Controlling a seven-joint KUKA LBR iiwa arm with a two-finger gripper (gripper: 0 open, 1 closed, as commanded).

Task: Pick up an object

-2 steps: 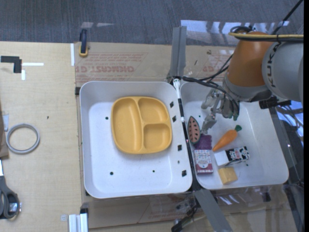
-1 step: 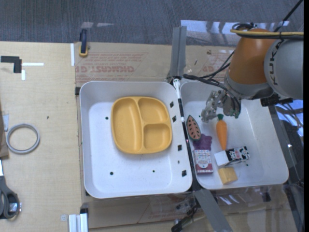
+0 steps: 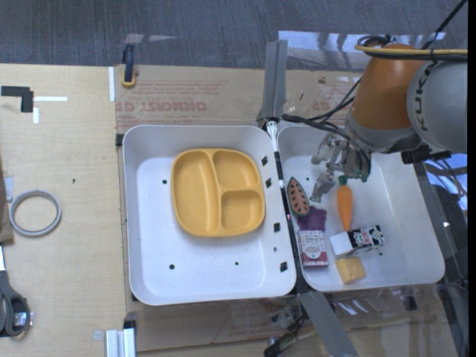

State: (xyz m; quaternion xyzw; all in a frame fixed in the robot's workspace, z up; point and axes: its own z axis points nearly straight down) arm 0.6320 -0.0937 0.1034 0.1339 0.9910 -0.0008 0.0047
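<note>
The two-finger metal gripper [image 3: 329, 178] hangs over the right-hand shallow white bin [image 3: 405, 262], its fingers slightly parted with nothing between them. Just beside and below it lies a small orange plastic carrot [image 3: 345, 207], the nearest candidate to lift. Further out sit a slim watermelon-slice toy [image 3: 298, 196], a purple cluster of toy grapes [image 3: 315, 218], a small pink-and-white carton [image 3: 312, 248], a black-and-white cow-print box [image 3: 364, 238] and a yellow wedge [image 3: 350, 269]. The left white bin [image 3: 149, 266] holds a yellow divided plate [image 3: 218, 192]. The step appears to be the approach; next the arm would need to centre over one item (probably the carrot), descend and close.
</note>
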